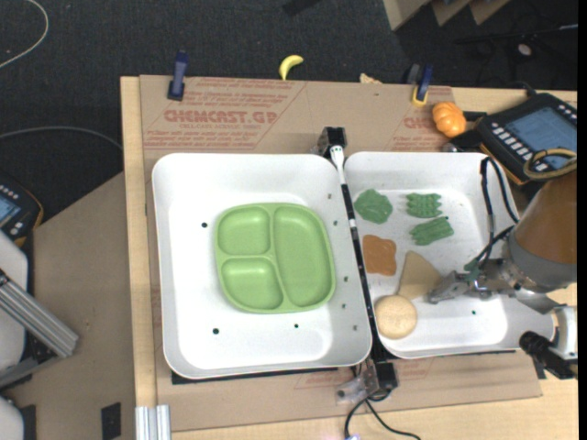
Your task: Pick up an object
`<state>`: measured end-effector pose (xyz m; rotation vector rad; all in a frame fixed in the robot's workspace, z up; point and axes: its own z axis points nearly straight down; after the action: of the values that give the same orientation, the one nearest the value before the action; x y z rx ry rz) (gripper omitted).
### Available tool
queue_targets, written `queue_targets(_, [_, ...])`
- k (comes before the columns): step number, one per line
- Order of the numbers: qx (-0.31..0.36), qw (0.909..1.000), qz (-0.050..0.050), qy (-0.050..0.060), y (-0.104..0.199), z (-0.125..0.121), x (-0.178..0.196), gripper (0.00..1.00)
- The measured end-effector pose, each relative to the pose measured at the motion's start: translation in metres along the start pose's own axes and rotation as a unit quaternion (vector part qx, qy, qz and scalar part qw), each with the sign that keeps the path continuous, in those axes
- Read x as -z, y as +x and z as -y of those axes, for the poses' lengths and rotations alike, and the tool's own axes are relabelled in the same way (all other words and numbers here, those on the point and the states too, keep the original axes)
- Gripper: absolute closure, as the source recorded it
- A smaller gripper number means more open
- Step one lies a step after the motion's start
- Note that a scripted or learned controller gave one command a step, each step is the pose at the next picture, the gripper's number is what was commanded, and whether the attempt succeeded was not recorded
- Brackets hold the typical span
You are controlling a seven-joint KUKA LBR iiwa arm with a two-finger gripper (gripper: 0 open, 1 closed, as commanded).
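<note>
Desk [229, 117]: a cardboard-covered top carrying two shallow white bins side by side, held down at its far edge by blue clamps [178, 74].
Left bin [183, 191]: holds one green divided plate [273, 257] with three compartments, lying flat near the middle and well apart from the arm.
Right bin [468, 168]: holds the small toy foods and is where the arm works.
Arm [550, 236]: reaches in from the right with its orange band over the bin's right wall.
Gripper [449, 289]: sits low over the right bin floor, just beside the tan wedge; whether the jaws are apart or closed cannot be told from here, and nothing is seen between them.
Step in hand: by judgement, the approach to a grasp, with no object lifted yet.
Likely target: the tan wedge [419, 276], nearest the gripper, lying between the brown slab [380, 254] and the round biscuit [396, 316].
Next move: probably calls for centring over one piece and closing on it alone.
In the way: wedge, slab and biscuit lie close together, so a neighbour could be nudged.
Green pieces [372, 205]: a leaf shape and two ridged bits at the bin's far side, apart from the gripper.
Off the bins: an orange toy fruit [448, 118] and a handheld pendant [532, 134] at the desk's far right.
</note>
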<state>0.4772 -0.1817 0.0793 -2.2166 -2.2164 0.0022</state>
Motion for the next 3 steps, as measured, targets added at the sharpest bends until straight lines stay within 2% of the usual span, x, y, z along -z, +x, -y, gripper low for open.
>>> queue_targets(1, [-0.001, 1.0, 0.003, -0.005, -0.003, -0.002, 0.016, 1.0])
queue_targets(2, [0.006, 0.9999, 0.001, -0.009, 0.081, -0.046, 0.108, 1.0])
queue_targets(3, [0.004, 1.0, 0.001, -0.004, 0.16, -0.035, 0.125, 1.0])
